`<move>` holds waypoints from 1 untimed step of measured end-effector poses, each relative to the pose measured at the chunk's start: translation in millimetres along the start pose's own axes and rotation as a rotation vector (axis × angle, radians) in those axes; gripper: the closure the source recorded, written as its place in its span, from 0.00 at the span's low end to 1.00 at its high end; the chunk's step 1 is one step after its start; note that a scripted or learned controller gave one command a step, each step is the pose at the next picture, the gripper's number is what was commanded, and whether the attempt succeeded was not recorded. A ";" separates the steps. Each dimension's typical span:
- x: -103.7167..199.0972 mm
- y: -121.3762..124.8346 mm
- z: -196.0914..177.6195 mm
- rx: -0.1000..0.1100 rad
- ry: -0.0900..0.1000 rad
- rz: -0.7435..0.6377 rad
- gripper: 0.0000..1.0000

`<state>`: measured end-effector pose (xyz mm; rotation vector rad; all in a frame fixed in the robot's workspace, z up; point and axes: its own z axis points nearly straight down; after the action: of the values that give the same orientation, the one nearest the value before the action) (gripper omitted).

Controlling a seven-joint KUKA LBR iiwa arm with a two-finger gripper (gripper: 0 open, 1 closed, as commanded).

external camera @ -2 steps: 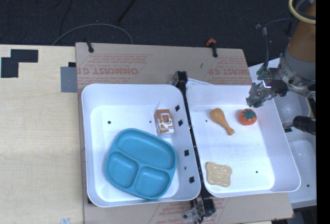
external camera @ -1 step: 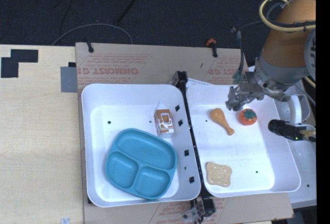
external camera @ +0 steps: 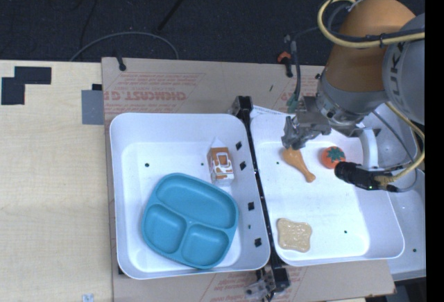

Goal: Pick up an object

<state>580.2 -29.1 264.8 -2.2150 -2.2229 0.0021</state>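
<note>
While left bin (external camera: 128, 155) holds blue tray (external camera: 189, 219), carton (external camera: 220, 164), right bin (external camera: 378, 224) drumstick (external camera: 299, 162), tomato (external camera: 332, 156)

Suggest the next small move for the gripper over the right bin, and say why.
Probably a short descent onto the chicken drumstick. The gripper sits right at its upper end in the right bin, nearer than the tomato or the cracker. Nothing visibly sits between its fingers.

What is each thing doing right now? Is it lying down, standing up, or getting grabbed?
Blue tray: lying flat in the left bin, right side up.
Small carton: standing in the left bin, by the tray.
Drumstick: lying in the right bin, its end right under the claw.
Tomato: resting in the right bin, untouched.
Tan flat piece: lying flat, untouched.
</note>
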 end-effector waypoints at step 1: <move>48.4 5.4 5.1 0.000 0.000 -0.001 1.00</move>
<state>585.3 19.3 259.8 -2.2141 -2.2239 0.0030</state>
